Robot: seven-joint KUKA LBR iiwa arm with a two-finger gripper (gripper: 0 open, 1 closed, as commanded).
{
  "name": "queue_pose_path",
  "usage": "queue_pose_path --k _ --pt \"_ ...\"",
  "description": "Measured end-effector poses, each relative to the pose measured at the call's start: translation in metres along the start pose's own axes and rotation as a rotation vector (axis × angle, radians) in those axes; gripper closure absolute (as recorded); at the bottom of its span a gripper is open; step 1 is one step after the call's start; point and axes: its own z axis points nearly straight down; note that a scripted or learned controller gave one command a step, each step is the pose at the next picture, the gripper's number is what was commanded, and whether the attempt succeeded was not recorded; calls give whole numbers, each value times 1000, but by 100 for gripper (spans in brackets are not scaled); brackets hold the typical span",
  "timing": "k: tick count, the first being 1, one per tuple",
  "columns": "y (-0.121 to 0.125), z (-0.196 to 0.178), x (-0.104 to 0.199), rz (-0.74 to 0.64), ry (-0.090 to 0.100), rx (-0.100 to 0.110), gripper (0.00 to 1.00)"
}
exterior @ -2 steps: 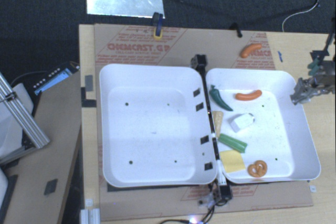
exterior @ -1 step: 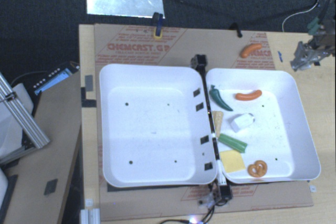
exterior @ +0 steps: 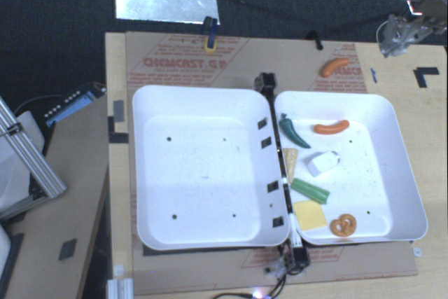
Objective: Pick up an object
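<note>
A pretzel [exterior: 343, 225] sits closest, near the front edge of the right bin [exterior: 400, 150]. Just beside it, a yellow square [exterior: 309, 215] lies by the bin's left wall. Next come a green stick [exterior: 309, 190], a white block [exterior: 323, 163] and a tan wedge [exterior: 290, 161], all bunched on the left half. The right half of this bin has bare floor. Farther back lie an orange sausage [exterior: 331, 127] and a green pepper [exterior: 292, 131]. The left bin [exterior: 150, 150] shows wide bare floor. Another sausage [exterior: 334, 67] rests on the worktop [exterior: 231, 56] behind the bins. The tool [exterior: 404, 30] hangs farthest back, at the top right, well apart from everything. I cannot tell how it is set.
</note>
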Motion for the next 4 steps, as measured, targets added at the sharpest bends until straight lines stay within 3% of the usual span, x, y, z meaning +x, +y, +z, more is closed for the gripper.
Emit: queue_pose_path --k 1,2,3,4 --pt "-119 9 -5 8 4 9 100" --pt "-48 -15 3 0 0 0 100" --pt "24 3 12 0 0 1 100" --pt "-110 -12 19 4 4 8 100"
